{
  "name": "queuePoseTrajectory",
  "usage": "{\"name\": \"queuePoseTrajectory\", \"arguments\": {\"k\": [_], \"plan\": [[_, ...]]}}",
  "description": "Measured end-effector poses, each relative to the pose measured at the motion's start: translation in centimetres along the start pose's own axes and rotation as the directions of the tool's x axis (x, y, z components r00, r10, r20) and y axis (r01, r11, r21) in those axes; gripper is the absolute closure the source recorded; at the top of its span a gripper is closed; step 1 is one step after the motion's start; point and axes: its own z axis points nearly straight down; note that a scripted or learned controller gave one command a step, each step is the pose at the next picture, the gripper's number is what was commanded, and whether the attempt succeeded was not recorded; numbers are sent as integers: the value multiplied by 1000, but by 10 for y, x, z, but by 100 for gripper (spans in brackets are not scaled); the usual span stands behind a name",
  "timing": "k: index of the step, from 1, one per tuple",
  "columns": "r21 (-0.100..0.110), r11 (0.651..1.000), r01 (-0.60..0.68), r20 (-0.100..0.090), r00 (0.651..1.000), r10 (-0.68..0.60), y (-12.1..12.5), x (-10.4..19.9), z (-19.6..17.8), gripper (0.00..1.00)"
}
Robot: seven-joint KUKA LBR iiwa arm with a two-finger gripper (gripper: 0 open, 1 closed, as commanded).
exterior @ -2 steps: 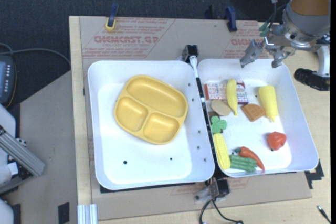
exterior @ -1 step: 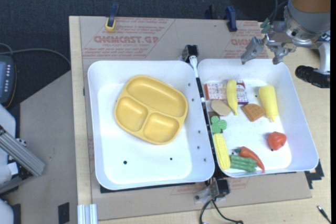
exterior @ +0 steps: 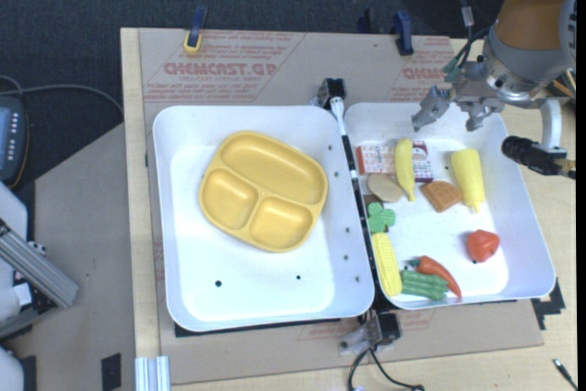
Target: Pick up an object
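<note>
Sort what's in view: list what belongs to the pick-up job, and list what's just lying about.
Job: gripper, open above the right bin; banana, yellow bottle, corn cob, tomato, carrot.

Lying about: yellow divided plate in the left bin, two clamps.

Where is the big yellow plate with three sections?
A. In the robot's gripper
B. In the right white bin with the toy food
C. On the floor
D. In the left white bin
D. The yellow plate lies alone in the left bin, while the toy food, like the corn cob and the tomato, sits in the right bin; the gripper hovers over the right bin's far edge.
</note>
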Motion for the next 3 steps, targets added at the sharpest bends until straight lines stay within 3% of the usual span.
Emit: {"name": "queuePoseTrajectory", "arguments": {"k": [3], "plan": [[-6,1000,1,-3,1000,-1,-2,-5,131,0]]}}
